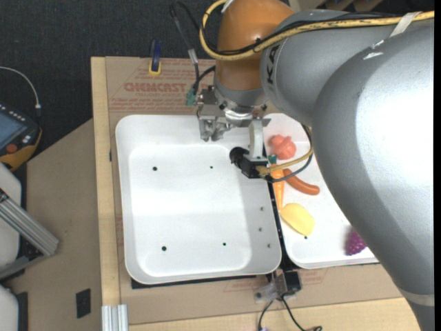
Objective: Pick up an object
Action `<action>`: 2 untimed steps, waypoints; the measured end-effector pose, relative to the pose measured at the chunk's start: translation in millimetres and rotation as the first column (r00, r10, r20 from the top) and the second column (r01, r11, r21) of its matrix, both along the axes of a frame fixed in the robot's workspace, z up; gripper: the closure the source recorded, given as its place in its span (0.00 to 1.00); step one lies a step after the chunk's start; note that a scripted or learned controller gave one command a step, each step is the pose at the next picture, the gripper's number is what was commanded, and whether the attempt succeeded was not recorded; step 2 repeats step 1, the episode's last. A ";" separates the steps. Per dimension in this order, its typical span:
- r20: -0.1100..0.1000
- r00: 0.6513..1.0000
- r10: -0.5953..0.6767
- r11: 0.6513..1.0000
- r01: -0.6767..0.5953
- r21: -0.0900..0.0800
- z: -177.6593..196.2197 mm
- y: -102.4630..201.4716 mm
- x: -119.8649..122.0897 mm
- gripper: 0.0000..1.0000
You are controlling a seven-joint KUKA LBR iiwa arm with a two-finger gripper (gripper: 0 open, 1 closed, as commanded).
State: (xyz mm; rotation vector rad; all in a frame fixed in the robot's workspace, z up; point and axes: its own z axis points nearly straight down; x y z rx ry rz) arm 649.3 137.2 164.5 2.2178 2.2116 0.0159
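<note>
The objects to pick lay in the right bin (324, 257): one pink strawberry-like toy (282, 145), one orange carrot-like piece (301, 184), one yellow lemon-like toy (298, 218) and one purple grape cluster (355, 243), four in all. The gripper (238, 135) hung over the far edge of the left bin (138, 185), near the divide; whether it was wide or narrow I could not tell. The pink toy lay just beside it, toward the right; the carrot's long axis ran slantwise.
</note>
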 end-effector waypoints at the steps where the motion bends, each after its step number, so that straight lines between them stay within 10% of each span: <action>1: -0.009 1.000 0.000 1.000 0.000 -0.001 20.8 -29.7 18.7 1.00; 2: -0.009 1.000 0.000 1.000 0.000 -0.001 20.8 -29.7 18.7 1.00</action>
